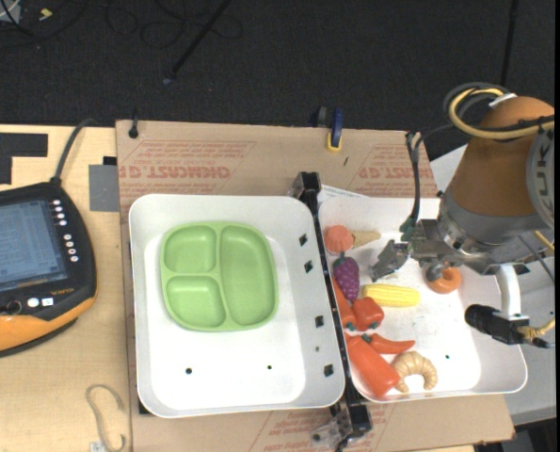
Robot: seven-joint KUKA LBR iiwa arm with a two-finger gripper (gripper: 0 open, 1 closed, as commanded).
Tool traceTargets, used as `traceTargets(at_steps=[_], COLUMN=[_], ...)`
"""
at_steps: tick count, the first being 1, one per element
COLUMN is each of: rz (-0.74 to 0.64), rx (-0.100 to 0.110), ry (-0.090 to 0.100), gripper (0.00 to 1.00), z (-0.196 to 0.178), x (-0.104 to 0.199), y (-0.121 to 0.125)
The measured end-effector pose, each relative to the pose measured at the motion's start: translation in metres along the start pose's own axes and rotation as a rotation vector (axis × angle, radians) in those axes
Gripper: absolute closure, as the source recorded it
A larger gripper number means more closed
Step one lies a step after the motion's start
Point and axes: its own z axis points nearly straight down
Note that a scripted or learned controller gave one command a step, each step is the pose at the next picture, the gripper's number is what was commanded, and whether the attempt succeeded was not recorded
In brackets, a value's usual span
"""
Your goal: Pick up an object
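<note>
My fingers [390, 258] hang over the right bin [491, 370], toward its far side, and they are pointing down and to the left. They look a little bit open, and I see nothing between them, so I am not holding anything yet. The toys are all in this bin. Just under my fingers, a bit nearer, lies the yellow corn [391, 296]. The purple grapes [345, 277] are just to the left of me, by the wall between the bins. A pink ice cream cone [344, 238] sits farther back on the left. A small orange toy [443, 278] is to the right, close to my wrist. Nearer in the bin are a red pepper [366, 314], an orange carrot [374, 368] and a tan croissant [417, 370]. The left bin [157, 347] has a green plate [218, 276] with three parts in it. So I think the job is only begun: I am over the toys, but I must go down, close on one, maybe the corn, and lift it up.
</note>
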Motion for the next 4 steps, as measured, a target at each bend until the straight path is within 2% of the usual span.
traceTargets(at_steps=[1,3,4], rz=[-0.002,-0.002,0.003], rx=[-0.014,-0.009,-0.012], ry=[-0.002,0.000,-0.001], gripper=[0.00,0.00,0.00], z=[-0.007,0.109,0.118], x=[0.000,-0.013,-0.014], y=[0.003,-0.001,-0.001])
